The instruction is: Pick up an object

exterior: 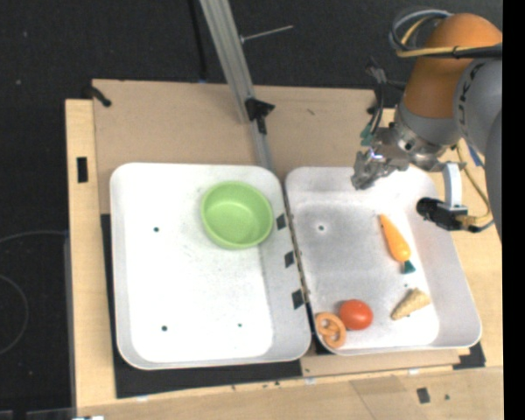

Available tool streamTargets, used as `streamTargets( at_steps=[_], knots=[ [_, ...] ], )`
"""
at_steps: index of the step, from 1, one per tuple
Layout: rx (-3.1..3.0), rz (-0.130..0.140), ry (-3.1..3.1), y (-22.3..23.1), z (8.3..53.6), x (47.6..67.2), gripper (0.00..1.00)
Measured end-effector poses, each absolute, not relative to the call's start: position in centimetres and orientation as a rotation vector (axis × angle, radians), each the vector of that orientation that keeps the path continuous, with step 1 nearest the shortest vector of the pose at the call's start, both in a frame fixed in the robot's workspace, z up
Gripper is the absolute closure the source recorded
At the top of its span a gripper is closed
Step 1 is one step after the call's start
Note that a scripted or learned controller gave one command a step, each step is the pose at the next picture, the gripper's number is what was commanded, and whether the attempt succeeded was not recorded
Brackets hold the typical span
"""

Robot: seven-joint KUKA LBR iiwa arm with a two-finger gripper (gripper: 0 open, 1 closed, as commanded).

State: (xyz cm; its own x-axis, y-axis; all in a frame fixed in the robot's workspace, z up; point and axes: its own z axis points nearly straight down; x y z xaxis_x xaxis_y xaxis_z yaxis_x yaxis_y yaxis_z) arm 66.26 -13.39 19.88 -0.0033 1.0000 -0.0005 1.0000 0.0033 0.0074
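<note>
The gripper (365, 175) hangs over the right bin's (332, 201) far edge; how far open it is cannot be told. The carrot (394, 237) lies just below-right of it, untouched.

A green bowl (237, 215) sits upright, mouth up, in the left bin (140, 322), toward that bin's upper right part, near the frame's centre. In the right bin (332, 199), an orange carrot (395, 238) with a small dark green tip lies slanted at the right of the frame, tip pointing down-right. Below it lies a pale tan wedge-shaped piece (410, 304). At the lower edge of this bin, a red tomato (356, 314) lies just beside an orange ring-shaped piece (330, 329) resting at the bin's lower left corner.
</note>
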Motion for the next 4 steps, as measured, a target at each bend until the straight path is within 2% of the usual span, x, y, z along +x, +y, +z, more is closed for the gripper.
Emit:
streamTargets(
  at_steps=[1, 2, 3, 4],
  knots=[
    [2.217, 0.003, 2.224, -13.5, 20.4, 66.3, 1.00],
    [2.212, 0.005, 2.228, -8.4, 22.2, 66.8, 1.00],
    [2.214, 0.003, 2.230, -3.5, 23.4, 66.3, 1.00],
    [2.213, 0.003, 2.228, 1.6, 22.7, 66.9, 1.00]
  ],
)
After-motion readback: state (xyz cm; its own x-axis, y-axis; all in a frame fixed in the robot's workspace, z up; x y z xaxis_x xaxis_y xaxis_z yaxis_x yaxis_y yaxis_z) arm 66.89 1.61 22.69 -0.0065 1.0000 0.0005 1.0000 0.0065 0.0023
